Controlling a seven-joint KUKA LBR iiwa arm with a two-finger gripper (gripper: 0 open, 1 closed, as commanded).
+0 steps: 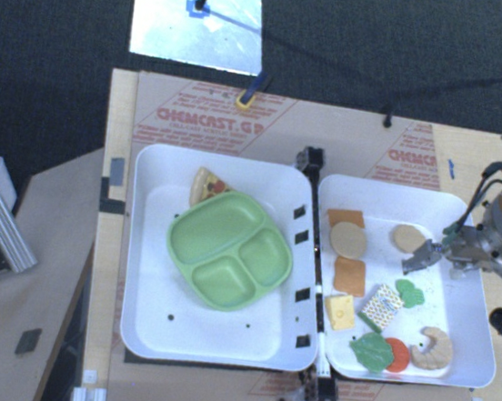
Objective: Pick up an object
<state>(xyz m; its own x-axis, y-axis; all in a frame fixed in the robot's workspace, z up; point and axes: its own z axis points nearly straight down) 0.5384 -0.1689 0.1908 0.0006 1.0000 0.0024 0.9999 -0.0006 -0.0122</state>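
Two white bins are sitting side by side; the claw (424, 258) is hovering over the right bin (466, 310), beside a tan cookie (407, 238); whether it is gripping anything, I cannot tell.

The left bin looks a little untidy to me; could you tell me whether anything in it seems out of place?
Yes: a pizza slice is wedged under the back edge of the green divided tray, which partly covers it. The tray sits turned at an angle to the left bin's walls. Nothing looks spilled or damaged.
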